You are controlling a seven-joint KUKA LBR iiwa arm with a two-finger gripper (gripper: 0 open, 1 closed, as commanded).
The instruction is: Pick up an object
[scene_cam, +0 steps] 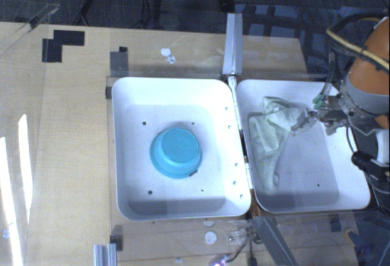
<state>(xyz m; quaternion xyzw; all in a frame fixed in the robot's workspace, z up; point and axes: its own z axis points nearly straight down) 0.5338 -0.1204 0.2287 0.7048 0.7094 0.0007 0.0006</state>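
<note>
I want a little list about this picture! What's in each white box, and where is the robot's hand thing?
left bin: holds a blue bowl, upside down, near the middle
right bin: holds a pale crumpled cloth, lying along its left side
end effector: over the right bin, at the cloth's upper right edge
arm: grey and orange, reaching in from the right
holding something: cannot tell from this view
bench: light wood, with black tape marks at the upper left
</note>
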